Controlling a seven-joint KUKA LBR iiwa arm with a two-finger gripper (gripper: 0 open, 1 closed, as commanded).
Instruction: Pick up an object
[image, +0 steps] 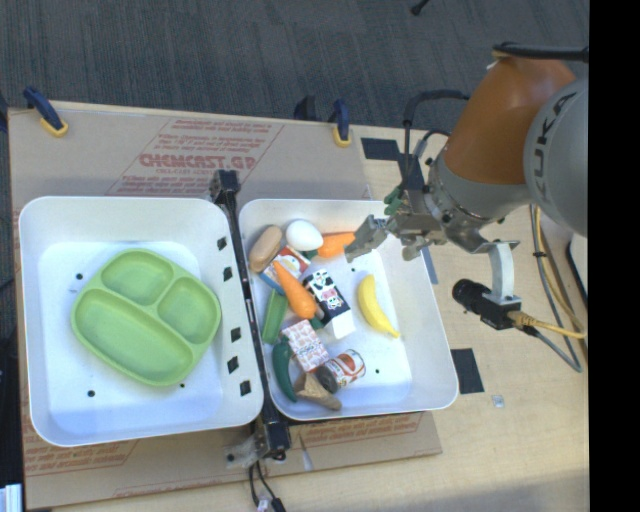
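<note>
A robotics lab: the bench (470, 440) carries two white bins (40, 300) on protective cardboard (200, 150) clamped at its far edge (blue clamps (45, 112)), with a grey-and-orange industrial arm (520, 130) and loose cabling (560, 330) right of the bins.

Red print reading "CHEMCAST GP" stands on the brown cardboard sheet (190, 150) under the bins.

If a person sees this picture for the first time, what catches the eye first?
Probably the green divided plate, lying alone in the left bin. Next, the heap of toy food in the right bin, with a yellow banana apart on its right side. The gripper hangs over that bin's upper right.
</note>
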